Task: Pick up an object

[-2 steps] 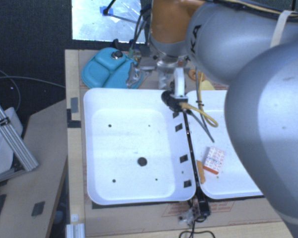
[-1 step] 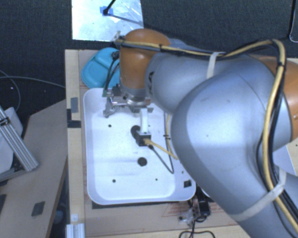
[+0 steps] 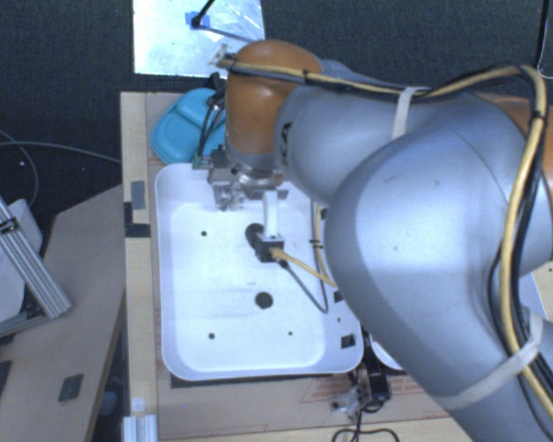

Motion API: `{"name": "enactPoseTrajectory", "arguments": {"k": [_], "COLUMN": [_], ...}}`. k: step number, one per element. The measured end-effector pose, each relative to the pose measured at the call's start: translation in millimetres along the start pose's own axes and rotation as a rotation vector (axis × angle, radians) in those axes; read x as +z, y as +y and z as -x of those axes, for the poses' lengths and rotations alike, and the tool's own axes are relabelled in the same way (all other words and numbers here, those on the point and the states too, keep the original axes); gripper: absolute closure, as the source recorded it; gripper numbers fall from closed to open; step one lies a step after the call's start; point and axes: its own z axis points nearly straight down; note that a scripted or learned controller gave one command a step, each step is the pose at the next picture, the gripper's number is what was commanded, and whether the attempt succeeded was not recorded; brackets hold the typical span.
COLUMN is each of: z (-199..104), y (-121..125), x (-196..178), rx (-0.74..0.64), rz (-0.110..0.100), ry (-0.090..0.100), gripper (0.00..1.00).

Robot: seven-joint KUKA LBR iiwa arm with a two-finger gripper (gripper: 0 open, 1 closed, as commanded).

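Blue object [image 3: 180, 129] is sitting just beside the gripper [image 3: 229, 194], beyond it and toward the view's left, at the far corner of the white bin [image 3: 189, 284]. Can't tell if it's leaning on the rim or lying outside it. Gripper is hanging low over the bin floor by the far wall. Released or clenched: cannot tell, the arm [image 3: 424, 238] is blocking. No item is visibly being held, so I'm judging the pick not done. Remaining: approaching, grasping, lifting. Dark spot [image 3: 264, 300] nearer the camera than the gripper: hole or item, too small to tell.
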Motion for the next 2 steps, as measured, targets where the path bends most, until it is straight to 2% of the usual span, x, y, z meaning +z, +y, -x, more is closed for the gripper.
{"name": "enactPoseTrajectory", "arguments": {"k": [1,2], "z": [-4.4,-38.2], "y": [-38.0,-141.4], "x": [12.9,12.5], "rx": [0.004,-0.003], "rz": [-0.008,-0.012], "ry": [-0.003,-0.001], "gripper": [1.0,1.0]}}
